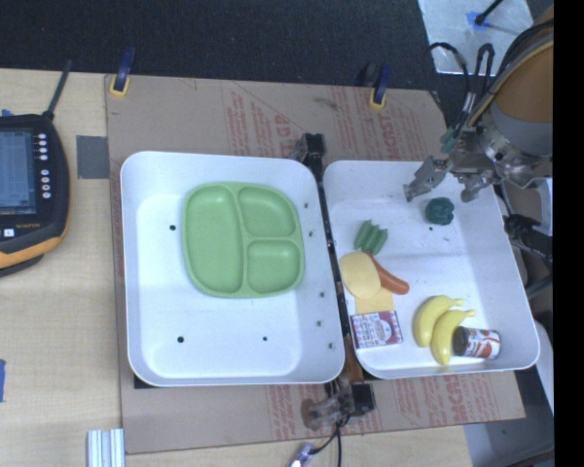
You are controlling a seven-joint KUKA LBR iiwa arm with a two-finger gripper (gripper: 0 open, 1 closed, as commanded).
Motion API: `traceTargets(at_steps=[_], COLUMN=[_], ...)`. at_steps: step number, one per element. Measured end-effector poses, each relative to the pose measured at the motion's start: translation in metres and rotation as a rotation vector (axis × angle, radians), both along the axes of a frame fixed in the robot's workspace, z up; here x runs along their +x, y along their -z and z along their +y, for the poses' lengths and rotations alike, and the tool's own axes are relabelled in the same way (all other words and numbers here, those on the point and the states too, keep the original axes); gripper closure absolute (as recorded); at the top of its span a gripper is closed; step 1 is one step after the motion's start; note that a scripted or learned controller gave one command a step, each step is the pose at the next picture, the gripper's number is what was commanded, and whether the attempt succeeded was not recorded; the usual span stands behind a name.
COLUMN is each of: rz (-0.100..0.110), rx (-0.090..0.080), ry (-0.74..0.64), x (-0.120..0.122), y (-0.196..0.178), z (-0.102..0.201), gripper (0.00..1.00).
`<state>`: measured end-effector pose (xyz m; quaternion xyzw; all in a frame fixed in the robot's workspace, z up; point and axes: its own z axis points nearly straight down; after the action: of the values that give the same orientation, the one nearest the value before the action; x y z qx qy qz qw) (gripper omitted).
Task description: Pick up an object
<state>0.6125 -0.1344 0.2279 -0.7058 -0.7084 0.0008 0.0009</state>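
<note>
Looking down on the desk from above, the camera view shows two shallow white bins side by side on a sheet of brown cardboard. The left bin carries a green divided plate, which lies flat toward the far side of that bin. The right bin carries the small objects. A dark green round object lies near the far right corner of the right bin. A green vegetable toy lies closer to the wall shared with the left bin, and just beside it, toward the near side, there is a yellow piece with an orange sausage-like piece touching it. A small red and white box lies at the near left corner of the right bin. A yellow banana and a red can on its side lie together at the near edge, touching each other.

The grey arm reaches in from the right edge of the desk, and the gripper hangs over the far part of the right bin, just beside the dark green round object. Its two fingers are spread apart and nothing is between them. An orange and black handheld controller with a screen rests at the left edge of the desk.
</note>
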Motion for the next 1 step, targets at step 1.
traceTargets(at_steps=[1], rz=[0.005], rx=[0.0], ry=[-0.001], x=[0.0086], y=[0.1324], z=[0.0354], gripper=[0.0])
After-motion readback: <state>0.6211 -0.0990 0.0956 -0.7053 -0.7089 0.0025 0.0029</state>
